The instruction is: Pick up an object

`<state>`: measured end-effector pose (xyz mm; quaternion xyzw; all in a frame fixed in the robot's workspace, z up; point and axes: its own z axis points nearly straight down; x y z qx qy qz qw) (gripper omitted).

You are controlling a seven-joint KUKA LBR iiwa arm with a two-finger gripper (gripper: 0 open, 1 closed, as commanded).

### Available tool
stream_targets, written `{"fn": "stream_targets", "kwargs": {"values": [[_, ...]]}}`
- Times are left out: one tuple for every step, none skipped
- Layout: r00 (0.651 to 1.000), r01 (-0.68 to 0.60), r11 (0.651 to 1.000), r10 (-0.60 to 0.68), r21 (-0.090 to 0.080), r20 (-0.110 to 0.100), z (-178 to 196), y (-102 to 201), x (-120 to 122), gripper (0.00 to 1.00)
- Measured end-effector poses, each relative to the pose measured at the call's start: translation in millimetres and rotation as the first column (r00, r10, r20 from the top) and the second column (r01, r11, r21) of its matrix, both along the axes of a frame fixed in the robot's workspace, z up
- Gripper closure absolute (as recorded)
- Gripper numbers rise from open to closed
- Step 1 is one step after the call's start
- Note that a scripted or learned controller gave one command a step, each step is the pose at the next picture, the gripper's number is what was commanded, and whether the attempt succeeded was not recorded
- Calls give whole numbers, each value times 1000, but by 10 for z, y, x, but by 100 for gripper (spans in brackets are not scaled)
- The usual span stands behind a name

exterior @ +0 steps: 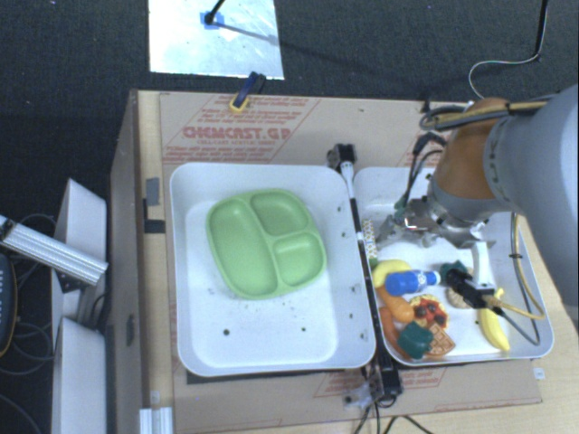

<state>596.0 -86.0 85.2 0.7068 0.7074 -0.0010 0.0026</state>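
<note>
The gripper (pixel 412 227) is hanging over the upper half of the right bin (pixel 384 183); whether it is open or closed cannot be told. Below it the toys are lying in one cluster. There are two bananas, the first banana (pixel 389 268) just under the gripper and the second banana (pixel 494 329) farther down toward the view's right. One blue bottle (pixel 409 281) is touching the first banana. Beyond them are lying one orange carrot (pixel 394 311), one red-topped piece (pixel 431 309), and one green block (pixel 416 339) beside one waffle (pixel 440 340). Well away toward the view's left, one green divided plate (pixel 265 242) is resting in the left bin (pixel 194 333).
</note>
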Motion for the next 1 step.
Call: {"fn": "stream_targets", "kwargs": {"values": [[1000,0,1000,0,5,-2,-11,-25,-803,0]]}}
